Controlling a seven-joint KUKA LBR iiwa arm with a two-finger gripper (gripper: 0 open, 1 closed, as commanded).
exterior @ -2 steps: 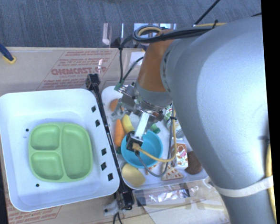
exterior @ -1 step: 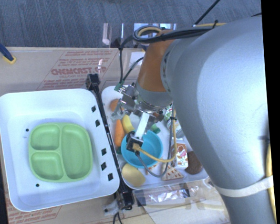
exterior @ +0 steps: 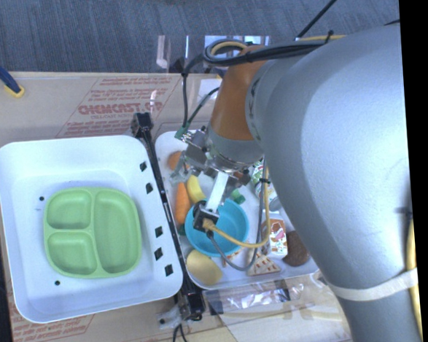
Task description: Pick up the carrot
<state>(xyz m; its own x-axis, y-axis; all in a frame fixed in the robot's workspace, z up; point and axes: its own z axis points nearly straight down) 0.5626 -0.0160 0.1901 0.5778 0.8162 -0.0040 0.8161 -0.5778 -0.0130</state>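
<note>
The carrot [exterior: 181, 202] is a short orange stick lying along the left wall of the right bin [exterior: 167, 144], beside a small yellow piece [exterior: 194, 188]. The arm comes in from the right, its orange band above the wrist. My gripper [exterior: 192, 168] hangs low over the far left part of that bin, just beyond the carrot's far end and a little to its right. The wrist hides its tips. Nothing can be seen held in it.
A blue bowl [exterior: 229, 230] sits mid-bin right of the carrot, a pale yellow round fruit [exterior: 200, 267] nearer the front. An orange item [exterior: 174, 160] lies at the far wall; a brown lump [exterior: 297, 249] and a packet [exterior: 278, 237] lie right. The left bin [exterior: 24, 169] holds a green divided plate [exterior: 92, 231].
</note>
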